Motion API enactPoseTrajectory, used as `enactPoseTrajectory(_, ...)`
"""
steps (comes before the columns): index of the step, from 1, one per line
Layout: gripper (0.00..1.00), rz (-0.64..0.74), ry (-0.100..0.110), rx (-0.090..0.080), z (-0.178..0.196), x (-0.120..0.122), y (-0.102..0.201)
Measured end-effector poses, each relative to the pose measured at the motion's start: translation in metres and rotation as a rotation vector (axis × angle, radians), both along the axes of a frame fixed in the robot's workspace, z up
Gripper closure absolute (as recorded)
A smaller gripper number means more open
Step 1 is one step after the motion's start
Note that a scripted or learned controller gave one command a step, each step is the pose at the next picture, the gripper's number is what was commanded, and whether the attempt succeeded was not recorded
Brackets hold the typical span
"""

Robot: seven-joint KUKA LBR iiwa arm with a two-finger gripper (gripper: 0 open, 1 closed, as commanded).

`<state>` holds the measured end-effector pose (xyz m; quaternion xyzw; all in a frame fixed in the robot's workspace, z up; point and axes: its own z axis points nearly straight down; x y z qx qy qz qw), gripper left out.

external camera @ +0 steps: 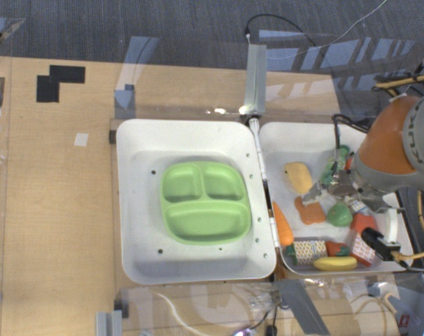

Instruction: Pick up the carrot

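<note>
I've got the carrot point(283, 224) lying against the right bin's point(271, 143) left wall, long axis running up and down the view, thin end away from me. My gripper point(317, 196) hovers right of it, over the orange slab point(311, 211), so the move is leftward. Arm bends in from the right, wrist low (grip state: can't tell).
</note>
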<state>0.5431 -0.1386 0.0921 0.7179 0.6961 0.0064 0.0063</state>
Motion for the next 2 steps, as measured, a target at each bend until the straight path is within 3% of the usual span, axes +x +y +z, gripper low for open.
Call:
enactPoseTrajectory(1,0.0,0.05,0.0,-0.003,0.0,0.078,0.014)
enactPoseTrajectory(2,0.0,0.278,-0.002,-0.007,0.001,0.022,0.036)
